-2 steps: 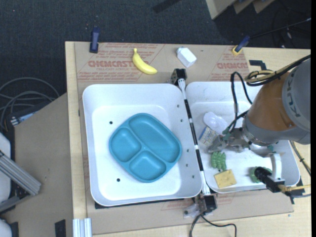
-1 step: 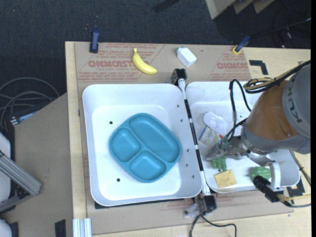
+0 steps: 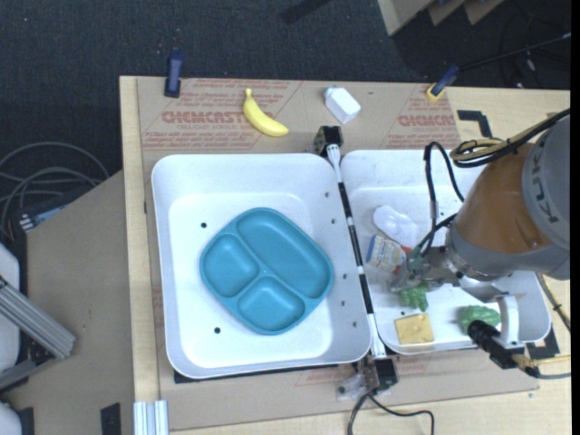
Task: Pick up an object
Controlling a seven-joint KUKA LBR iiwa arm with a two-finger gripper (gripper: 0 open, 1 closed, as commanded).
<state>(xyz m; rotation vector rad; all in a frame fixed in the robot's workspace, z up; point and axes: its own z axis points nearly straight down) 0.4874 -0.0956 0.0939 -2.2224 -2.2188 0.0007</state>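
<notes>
My gripper (image 3: 420, 270) is down in the right bin (image 3: 399, 170), near its left side, with the grey arm and its orange band (image 3: 497, 208) coming in from the right. Just below the gripper lies a small green object (image 3: 412, 296), touching or nearly touching its tip. To the gripper's left are a crumpled printed packet (image 3: 384, 253) and, above that, a clear white plastic piece (image 3: 391, 220). A yellow square wedge (image 3: 415, 329) lies at the bin's front, and a second green object (image 3: 478, 315) sits to its right.
The left bin (image 3: 181, 243) holds a blue divided plate (image 3: 264, 268). Behind the bins on the bench lie a yellow banana (image 3: 263, 117) and a white block (image 3: 343, 105). Black cables (image 3: 439, 166) loop over the right bin beside the arm.
</notes>
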